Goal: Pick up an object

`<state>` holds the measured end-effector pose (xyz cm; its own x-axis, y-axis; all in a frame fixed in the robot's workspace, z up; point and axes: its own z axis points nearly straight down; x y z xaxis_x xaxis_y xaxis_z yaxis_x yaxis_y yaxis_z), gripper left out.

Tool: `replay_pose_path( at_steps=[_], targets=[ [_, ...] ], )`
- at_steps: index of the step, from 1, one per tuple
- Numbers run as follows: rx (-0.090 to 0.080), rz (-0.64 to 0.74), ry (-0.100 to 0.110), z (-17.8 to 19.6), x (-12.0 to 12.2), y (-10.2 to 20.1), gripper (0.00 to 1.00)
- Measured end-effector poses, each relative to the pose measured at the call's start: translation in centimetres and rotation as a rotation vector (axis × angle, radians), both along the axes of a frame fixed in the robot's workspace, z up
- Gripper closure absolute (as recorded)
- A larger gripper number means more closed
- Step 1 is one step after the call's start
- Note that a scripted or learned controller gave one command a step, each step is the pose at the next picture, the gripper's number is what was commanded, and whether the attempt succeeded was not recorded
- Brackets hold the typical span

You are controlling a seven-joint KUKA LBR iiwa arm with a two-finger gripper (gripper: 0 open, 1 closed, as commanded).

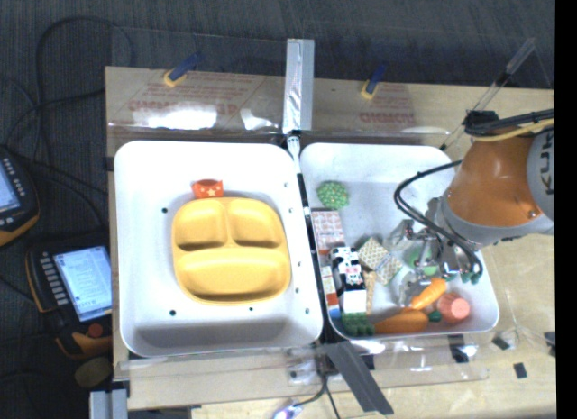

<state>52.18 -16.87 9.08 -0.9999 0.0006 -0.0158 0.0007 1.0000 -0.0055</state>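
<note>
My gripper [422, 262] hangs low in the right bin [383, 158], over the clutter in its front right part. Just below it lies a short orange carrot-shaped piece [428, 294], with a pink round piece [457, 308] to its right. A longer orange piece [401, 322] lies along the bin's front wall. Left of the gripper sit checkered packets [374, 253] and a black-and-white item [346, 269]. A green ball [333, 195] rests at the back left of this bin. The wrist hardware hides what lies directly beneath the gripper.
In the left bin [144, 228] a yellow divided tray [231, 248] lies flat, with a small red block [207, 188] behind it. The arm's orange band [496, 194] looms over the right bin's right side. A metal divider [298, 84] stands behind the bins.
</note>
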Motion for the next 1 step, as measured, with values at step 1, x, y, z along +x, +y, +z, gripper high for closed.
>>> replay_pose_path(
  at_steps=[1],
  targets=[
    [-0.008, 0.003, -0.030, 0.52, -2.44, 1.61, 0.00]
  ],
)
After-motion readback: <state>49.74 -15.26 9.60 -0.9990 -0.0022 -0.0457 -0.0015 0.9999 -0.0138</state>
